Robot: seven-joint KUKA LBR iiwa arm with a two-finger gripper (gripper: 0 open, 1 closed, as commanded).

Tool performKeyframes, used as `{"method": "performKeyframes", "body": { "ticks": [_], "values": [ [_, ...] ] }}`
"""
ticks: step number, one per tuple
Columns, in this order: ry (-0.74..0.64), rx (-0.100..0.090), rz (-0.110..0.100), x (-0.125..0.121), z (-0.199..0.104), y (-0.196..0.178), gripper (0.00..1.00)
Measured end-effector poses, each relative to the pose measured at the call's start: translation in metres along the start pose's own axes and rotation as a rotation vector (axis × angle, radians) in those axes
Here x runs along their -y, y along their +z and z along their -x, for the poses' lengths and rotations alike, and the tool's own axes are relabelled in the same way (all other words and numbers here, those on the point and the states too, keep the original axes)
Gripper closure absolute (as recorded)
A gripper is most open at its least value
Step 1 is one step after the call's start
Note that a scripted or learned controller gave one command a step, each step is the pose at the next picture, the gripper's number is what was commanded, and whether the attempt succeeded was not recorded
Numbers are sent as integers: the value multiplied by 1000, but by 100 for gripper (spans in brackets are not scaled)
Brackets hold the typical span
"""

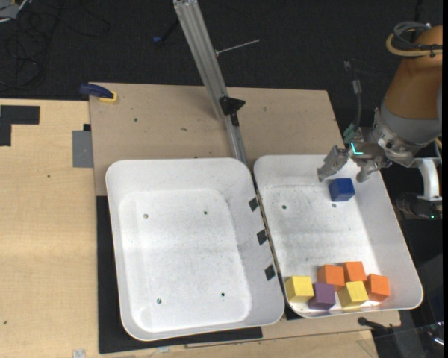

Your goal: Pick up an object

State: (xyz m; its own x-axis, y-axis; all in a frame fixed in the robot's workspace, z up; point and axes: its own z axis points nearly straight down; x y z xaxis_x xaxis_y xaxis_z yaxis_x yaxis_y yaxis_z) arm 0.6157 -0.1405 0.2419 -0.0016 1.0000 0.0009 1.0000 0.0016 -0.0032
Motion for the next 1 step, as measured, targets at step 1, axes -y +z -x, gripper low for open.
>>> {"method": "performKeyframes", "body": {
  "ticks": [1],
  "values": [
    [2,-1,-7,6,1,64,0]
  ]
}}
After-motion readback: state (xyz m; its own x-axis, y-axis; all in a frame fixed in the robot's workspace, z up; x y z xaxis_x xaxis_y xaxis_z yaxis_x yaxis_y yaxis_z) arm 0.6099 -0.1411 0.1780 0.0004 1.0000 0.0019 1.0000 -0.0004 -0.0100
